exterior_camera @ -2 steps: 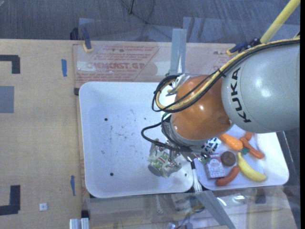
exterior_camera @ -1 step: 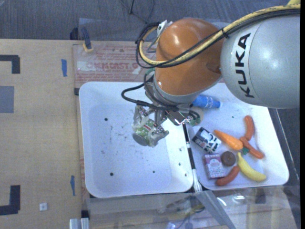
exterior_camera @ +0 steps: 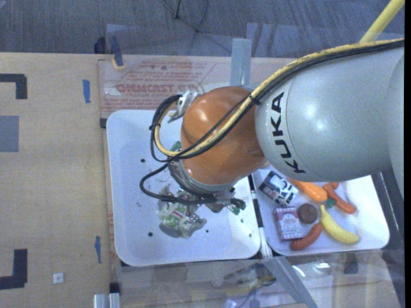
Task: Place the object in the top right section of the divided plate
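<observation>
Divided plate hidden from sight, unidentifiable object [exterior_camera: 182, 221], greenish-grey, low in left bin [exterior_camera: 125, 191], beneath the arm

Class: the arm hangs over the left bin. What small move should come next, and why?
Probably a short lift straight up. The arm covers much of the left bin, and its tool sits low there, while the toy food lies in the right bin. Rising would clear the view.

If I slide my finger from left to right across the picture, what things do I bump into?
Wooden bench → left white bin → gripper → orange band on the arm → small printed box → brown round piece → yellow banana
</observation>
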Tool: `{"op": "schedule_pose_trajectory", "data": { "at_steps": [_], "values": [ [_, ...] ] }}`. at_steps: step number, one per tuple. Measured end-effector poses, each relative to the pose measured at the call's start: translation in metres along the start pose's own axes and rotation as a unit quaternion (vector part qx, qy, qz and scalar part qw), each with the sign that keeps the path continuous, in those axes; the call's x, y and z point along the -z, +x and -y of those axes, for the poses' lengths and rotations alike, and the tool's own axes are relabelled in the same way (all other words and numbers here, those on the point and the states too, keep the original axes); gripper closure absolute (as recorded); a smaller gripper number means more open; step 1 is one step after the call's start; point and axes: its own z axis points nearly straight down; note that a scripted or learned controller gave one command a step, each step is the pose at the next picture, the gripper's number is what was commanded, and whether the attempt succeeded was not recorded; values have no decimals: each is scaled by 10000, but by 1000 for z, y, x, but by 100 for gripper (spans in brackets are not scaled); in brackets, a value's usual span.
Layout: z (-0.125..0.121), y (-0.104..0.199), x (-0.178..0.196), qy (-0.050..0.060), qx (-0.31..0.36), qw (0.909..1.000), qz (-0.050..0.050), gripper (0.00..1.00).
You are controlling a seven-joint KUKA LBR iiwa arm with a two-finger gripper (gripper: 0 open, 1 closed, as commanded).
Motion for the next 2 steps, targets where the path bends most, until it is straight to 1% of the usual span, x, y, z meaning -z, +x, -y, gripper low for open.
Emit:
{"op": "schedule_pose_trajectory", "data": {
  "at_steps": [1, 2],
  "values": [
    [76, 67, 17, 8, -656, 9978, -9, 100],
    [-3, -32, -2, 3, 699, 9976, 18, 100]
  ]
}}
